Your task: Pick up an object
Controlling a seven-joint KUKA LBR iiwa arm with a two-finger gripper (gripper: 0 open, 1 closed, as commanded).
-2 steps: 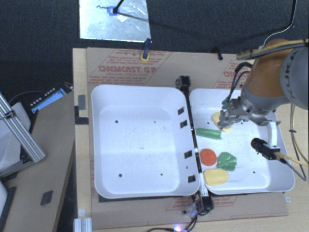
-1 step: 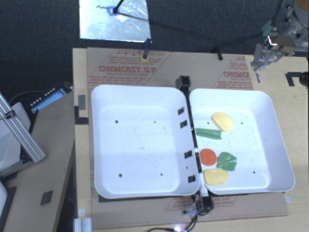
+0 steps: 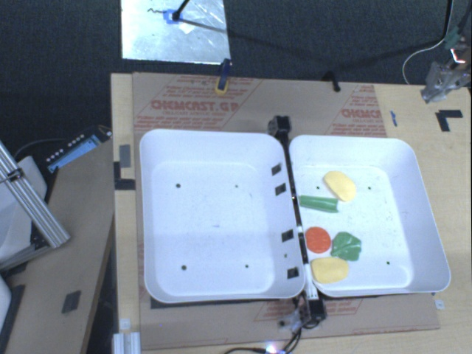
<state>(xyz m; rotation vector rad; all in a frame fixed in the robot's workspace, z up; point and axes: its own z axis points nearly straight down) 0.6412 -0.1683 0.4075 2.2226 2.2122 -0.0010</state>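
Five items crowd the right bin, red disc touching green leaf beside lower yellow piece — risk: double-grab or nudge; claw state: can't tell.

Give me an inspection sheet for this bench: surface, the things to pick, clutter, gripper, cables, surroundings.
Surface: cardboard-covered bench bearing left bin and right bin, side by side.
Job's things: all in the right bin's left half: yellow oval, green stick, red disc, green leaf beside the disc, yellow lump near the front wall.
Clutter: yellow-blue clip at the bench's far edge.
Gripper: nothing seen.
Cables: black cable across the floor behind the bench; white wire at upper right.
Surroundings: dark carpet, foil sheet, metal frame at left.
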